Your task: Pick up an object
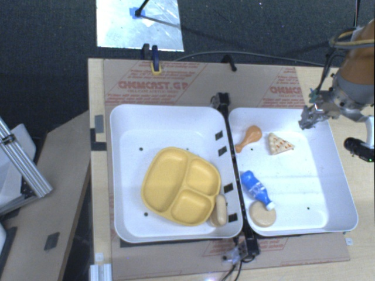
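Note:
The right bin (328,174) holds a tan chicken drumstick (250,137), a pizza slice (279,144), a blue bottle with a white cap (256,188) and a round tan cookie (262,215). In the left bin (132,139) lies a yellow divided tray (181,185), and a small beige bread roll (220,210) rests against the tray's right corner. My gripper (309,120) hangs over the right bin's far right corner, up and to the right of the pizza slice and apart from it. I see nothing between its fingers.
A black divider strip (231,168) runs between the two bins. A blue and yellow clamp (154,60) sits at the bench's far edge. A metal frame (20,163) stands at the left. A black part (358,148) juts in beside the right bin.

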Motion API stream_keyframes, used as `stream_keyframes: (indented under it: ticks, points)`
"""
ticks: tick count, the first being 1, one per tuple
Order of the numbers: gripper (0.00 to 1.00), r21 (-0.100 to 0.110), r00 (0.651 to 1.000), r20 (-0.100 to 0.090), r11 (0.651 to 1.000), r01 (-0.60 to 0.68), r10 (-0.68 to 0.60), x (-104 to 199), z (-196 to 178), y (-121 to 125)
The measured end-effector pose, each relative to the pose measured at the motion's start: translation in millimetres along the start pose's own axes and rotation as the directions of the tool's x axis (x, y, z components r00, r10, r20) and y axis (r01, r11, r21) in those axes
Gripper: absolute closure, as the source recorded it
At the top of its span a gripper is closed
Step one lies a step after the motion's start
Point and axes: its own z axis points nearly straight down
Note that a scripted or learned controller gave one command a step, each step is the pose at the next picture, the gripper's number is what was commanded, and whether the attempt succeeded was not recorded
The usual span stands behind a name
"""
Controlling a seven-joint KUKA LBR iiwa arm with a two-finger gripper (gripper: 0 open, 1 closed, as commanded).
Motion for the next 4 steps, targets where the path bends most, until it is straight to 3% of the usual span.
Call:
stream_keyframes:
  ticks: [1, 3, 4]
  points:
    - [1.00, 0.001, 1.000, -0.001, 1.000, 0.000, 0.000, 0, -54, 2]
    - [1.00, 0.009, 1.000, -0.005, 1.000, 0.005, -0.005, 110, -32, -24]
    - [1.00, 0.007, 1.000, -0.005, 1.000, 0.005, -0.005, 155, -38, -29]
